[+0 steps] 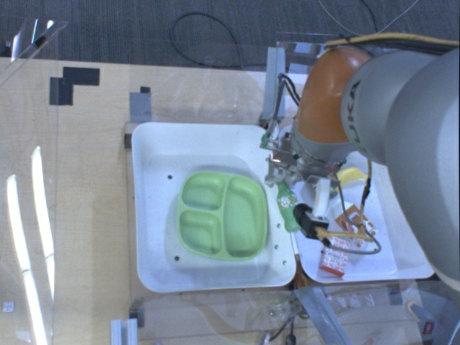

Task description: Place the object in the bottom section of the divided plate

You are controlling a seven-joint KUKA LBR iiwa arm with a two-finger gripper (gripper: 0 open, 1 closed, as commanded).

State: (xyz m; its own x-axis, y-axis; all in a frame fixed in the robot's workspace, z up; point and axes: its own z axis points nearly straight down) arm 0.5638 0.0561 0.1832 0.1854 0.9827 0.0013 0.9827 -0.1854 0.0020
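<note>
1. Left bin [147, 214]: holds the green divided plate [221, 215], all sections bare, near section included. Nothing placed yet; the whole carry and drop left to do, by the look of it.
2. Bin divide: a green object [287, 205] lying at the seam between bins, just right of the plate.
3. Right bin [410, 254]: clutter of small items, a red-and-white packet [333, 261] and something yellow [351, 175]. Which is the task's object: cannot tell.
4. Tool [298, 182]: low over the right bin's left edge, under the orange band. Opening and any hold: cannot tell.
</note>
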